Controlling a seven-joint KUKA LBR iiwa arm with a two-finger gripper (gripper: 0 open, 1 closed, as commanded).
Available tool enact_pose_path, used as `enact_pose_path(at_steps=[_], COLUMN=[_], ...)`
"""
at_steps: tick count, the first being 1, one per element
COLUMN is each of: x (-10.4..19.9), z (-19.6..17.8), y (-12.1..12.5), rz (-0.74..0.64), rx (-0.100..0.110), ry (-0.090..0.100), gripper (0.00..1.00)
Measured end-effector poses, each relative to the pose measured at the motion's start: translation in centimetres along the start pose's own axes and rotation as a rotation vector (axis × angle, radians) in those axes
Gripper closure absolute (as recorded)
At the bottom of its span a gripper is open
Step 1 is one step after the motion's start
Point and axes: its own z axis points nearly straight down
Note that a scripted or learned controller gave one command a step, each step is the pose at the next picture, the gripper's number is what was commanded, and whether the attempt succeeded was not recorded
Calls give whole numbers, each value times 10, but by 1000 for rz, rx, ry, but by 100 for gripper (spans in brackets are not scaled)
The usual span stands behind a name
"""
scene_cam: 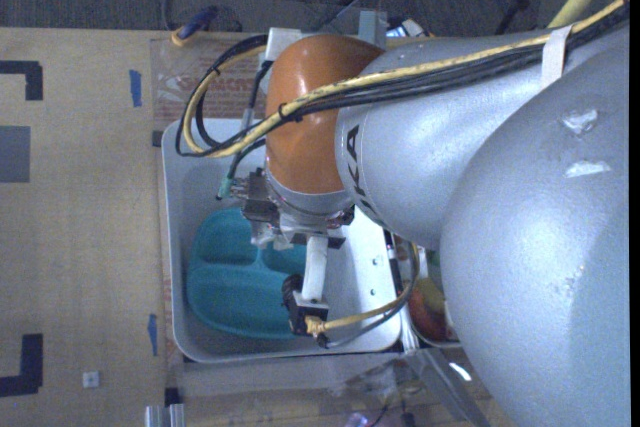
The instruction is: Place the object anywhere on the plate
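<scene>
far to the left of the gripper [276, 221] lies the bare pale wooden bench top [80, 215], marked with short strips of blue tape [135, 87]. nearer, the shallow white plastic bin [172, 215] encloses the work area, its wall well to the gripper's left. inside it sits the teal plastic plate with divided sections [228, 287], spreading from just below the gripper out to its left and downward in the camera view; the plate lies flat on the bin floor, which suits a straight drop from above. the gripper hangs over the plate's upper right part, under the orange band [310, 115] of the grey arm [500, 215], and the wrist covers it, so i cannot tell whether it is spread or pressed together, nor whether it carries the object. to the gripper's right, in the neighbouring bin, a rounded red and yellow thing [430, 311] peeks out beside the arm; it may be the object to place, though that is only a guess.
</scene>
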Motion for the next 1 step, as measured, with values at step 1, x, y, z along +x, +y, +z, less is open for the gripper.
enact_pose_path(at_steps=[1], x=[-3], z=[-6], y=[-19], rz=[-307], rx=[5], ry=[-1], gripper=[100])
